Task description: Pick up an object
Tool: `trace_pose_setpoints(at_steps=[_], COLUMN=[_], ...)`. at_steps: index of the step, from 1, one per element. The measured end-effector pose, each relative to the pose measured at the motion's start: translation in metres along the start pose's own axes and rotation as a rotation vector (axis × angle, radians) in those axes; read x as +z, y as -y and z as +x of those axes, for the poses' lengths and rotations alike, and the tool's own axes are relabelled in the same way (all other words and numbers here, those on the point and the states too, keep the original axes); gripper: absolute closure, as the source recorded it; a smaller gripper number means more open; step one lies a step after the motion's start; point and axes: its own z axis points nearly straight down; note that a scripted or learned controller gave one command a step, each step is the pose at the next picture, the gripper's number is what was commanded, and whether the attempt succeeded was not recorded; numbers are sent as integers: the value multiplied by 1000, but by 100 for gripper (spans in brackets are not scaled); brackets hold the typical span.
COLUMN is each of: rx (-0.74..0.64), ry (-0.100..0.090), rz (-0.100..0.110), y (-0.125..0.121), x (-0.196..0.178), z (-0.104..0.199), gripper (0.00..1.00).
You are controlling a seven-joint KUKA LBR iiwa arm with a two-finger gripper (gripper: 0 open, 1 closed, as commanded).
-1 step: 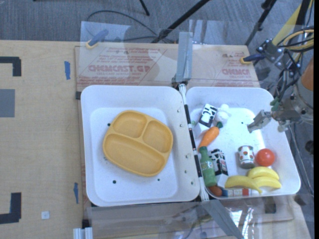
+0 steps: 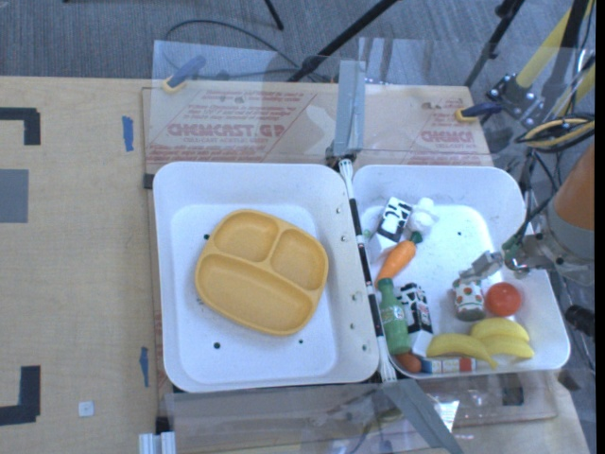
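My gripper reaches into the right bin from the right edge and hovers low over its right half. Just below it stands a small can with a red tomato beside it. A yellow banana lies along the bin's front. An orange carrot lies tilted near the bin's left wall, and a green bottle lies below the carrot. Two black-and-white cartons and a small white bottle are also in this bin. I see nothing held in the gripper.
The left bin holds a yellow divided plate. A raised divider separates the two bins. Cables and stand legs crowd the area right of the right bin. A clear plastic sheet lies behind the bins.
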Motion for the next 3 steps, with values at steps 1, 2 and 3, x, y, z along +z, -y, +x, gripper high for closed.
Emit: trace_pose_setpoints(at_steps=[1, 2, 3], rx=[-32, -30, 182], ry=[-4, -3, -1], rz=[17, 12, 20], y=[25, 23, -16], x=[36, 25, -84], z=[21, 21, 85], gripper=[0, 100, 100])
